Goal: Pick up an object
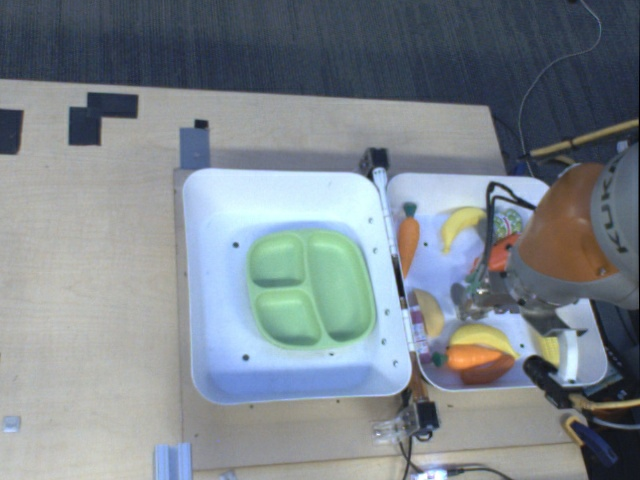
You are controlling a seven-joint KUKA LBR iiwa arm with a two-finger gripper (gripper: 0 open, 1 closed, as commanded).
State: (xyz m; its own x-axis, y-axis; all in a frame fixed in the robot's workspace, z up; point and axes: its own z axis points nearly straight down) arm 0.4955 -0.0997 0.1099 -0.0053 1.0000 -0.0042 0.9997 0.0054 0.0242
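Table of pale wood carries two shallow white bins; the left bin holds a green three-compartment plastic tray. Over the right bin, your grey, orange-banded arm hangs its pincer just above a yellow toy banana lying on a red-orange piece. Whether the pincer is spread, you cannot tell. Lower straight, centre across the banana's narrow width, avoid the orange carrot.

2 white bins. 1 green tray with 3 compartments. Toy food: 3 bananas, 2 carrots, 1 pale potato-like piece.
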